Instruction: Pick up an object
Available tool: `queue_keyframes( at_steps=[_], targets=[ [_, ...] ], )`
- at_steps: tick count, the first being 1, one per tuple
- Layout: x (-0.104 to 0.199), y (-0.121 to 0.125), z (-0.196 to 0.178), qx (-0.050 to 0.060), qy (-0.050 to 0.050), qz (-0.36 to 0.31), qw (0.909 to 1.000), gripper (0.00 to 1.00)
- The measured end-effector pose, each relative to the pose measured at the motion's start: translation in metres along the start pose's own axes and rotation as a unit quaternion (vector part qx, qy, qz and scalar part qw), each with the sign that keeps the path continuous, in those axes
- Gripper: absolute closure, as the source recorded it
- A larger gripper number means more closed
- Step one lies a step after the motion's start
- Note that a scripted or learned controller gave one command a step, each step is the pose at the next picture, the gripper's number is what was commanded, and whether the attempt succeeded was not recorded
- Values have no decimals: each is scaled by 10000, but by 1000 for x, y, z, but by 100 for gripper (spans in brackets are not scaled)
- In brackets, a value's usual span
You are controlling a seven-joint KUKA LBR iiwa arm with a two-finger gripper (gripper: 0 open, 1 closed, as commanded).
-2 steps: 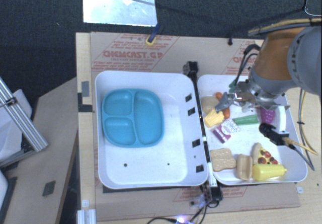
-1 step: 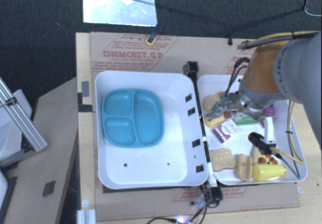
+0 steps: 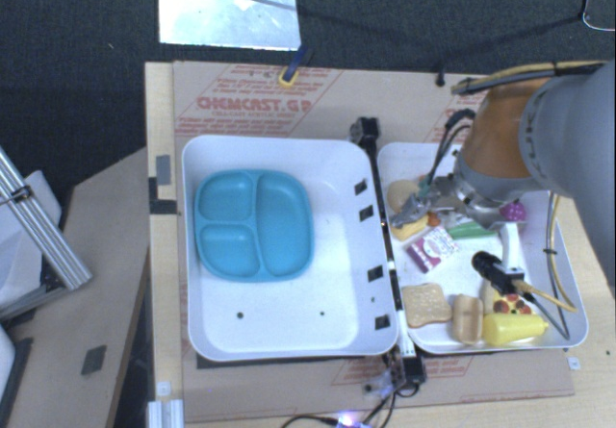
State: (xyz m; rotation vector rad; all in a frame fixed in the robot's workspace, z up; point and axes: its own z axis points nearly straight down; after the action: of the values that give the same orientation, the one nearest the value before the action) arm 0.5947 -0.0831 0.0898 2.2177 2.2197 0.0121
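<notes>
Small pink-and-white packet lies in rt white bin w/ toy food, just below grey gripper; grip state can't tell.

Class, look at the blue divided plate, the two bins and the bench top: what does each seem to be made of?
Blue divided plate: probably moulded plastic, with an even colour and soft sheen. White bins: likely thin formed plastic, smooth with rounded corners. Bench top: seems to be a tan sheet with red print, perhaps protective paper.
</notes>
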Motion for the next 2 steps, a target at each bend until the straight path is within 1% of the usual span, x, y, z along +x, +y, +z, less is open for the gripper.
queue_keyframes(
  at_steps=[1,2],
  targets=[
    [1,4,-15,-54,6,-7,10000,100],
    [-1,-4,-66,15,-16,-11,10000,100]
  ],
)
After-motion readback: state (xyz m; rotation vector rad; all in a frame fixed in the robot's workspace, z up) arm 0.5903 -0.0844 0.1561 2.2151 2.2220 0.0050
